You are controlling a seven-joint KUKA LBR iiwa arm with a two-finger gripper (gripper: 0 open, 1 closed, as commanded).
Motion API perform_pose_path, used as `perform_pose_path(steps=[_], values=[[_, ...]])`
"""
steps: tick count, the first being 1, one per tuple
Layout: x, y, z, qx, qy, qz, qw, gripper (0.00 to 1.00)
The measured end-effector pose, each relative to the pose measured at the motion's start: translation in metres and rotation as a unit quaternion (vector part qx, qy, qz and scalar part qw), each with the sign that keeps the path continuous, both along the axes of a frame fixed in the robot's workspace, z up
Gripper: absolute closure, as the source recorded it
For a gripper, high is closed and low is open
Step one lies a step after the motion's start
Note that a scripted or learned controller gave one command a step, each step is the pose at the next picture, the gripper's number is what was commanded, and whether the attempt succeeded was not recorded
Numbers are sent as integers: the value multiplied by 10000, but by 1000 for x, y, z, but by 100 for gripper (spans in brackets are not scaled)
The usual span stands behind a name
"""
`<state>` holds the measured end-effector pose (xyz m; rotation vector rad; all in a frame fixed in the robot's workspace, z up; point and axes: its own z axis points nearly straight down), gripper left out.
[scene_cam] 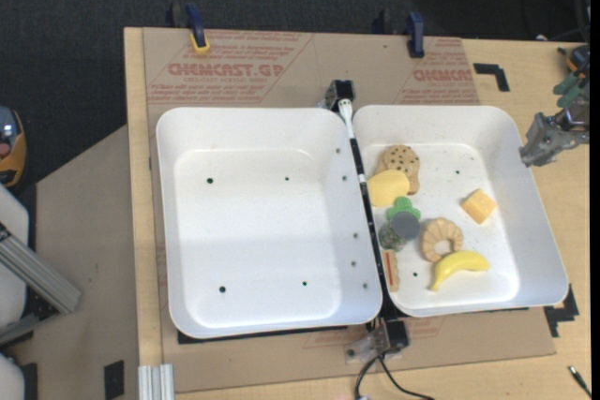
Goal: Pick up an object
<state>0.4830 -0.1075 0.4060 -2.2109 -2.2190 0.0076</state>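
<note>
The right bin holds several toy foods. A chocolate-chip cookie lies near the divider, with a pale yellow lump just below it. Under those sit a green piece and a grey piece. A tan ring-shaped pastry lies beside a yellow banana at the front. A yellow cheese cube rests alone toward the right wall. A thin reddish stick lies along the divider. My gripper hovers at the right bin's right rim, apart from all the objects.
The left bin sits beside the right one, and a black clip joins them at the back. Blue clamps hold the brown board. A cable trails off the front edge.
</note>
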Motion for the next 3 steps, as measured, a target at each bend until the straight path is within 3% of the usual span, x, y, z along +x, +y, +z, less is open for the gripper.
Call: perform_pose_path(steps=[1, 2, 3], values=[[1, -3, 17, -24, -74, -11, 10000, 100], [-5, 69, -93, -1, 5, 13, 10000, 100], [-3, 147, 35, 0, -125, 30, 9999, 100]])
